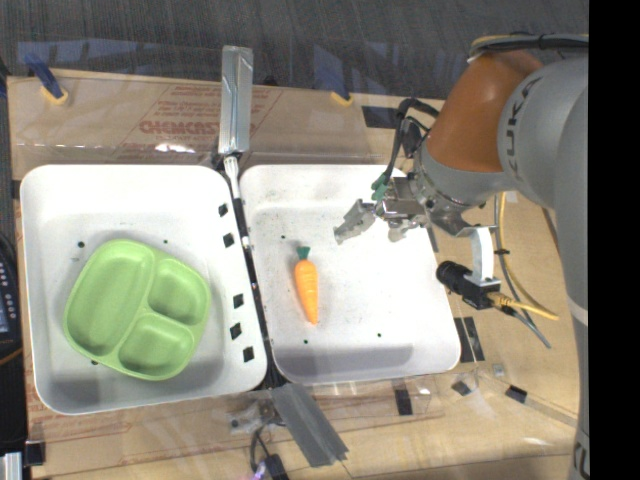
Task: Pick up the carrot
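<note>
White bin [420,338]; empty open jaws [375,220].

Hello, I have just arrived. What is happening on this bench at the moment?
A grey robot arm with an orange band reaches in from the right over the right bin. Its gripper is above the bin floor, up and to the right of the carrot, and apart from it. The carrot lies flat in that bin, green top pointing away, not yet picked up. A green divided plate lies in the left bin, untouched.

Two white bins [60,193], one carrot [307,286], one green plate [137,309].
</note>
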Robot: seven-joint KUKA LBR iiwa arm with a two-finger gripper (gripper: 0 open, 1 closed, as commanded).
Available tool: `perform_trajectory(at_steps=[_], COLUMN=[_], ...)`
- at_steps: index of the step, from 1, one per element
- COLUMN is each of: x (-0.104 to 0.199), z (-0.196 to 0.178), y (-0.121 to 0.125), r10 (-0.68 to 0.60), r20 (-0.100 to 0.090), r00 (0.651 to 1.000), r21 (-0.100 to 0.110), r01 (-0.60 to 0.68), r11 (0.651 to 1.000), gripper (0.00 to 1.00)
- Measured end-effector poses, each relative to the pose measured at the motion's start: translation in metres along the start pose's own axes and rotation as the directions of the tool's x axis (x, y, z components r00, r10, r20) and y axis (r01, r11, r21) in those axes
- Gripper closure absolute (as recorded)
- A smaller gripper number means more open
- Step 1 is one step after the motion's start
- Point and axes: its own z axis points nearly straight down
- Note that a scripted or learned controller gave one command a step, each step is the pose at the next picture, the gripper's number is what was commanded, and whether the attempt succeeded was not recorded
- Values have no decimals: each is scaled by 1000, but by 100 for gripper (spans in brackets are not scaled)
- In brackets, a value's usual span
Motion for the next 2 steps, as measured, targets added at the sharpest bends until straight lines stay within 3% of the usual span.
perform_trajectory(at_steps=[1, 2], x=[43, 80], z=[110, 33], y=[-19, 44], r10=[43, 88], r20=[1, 0], r00=[999, 996], r21=[3, -3], r01=[-43, -88], r11=[999, 996], gripper=[0, 0])
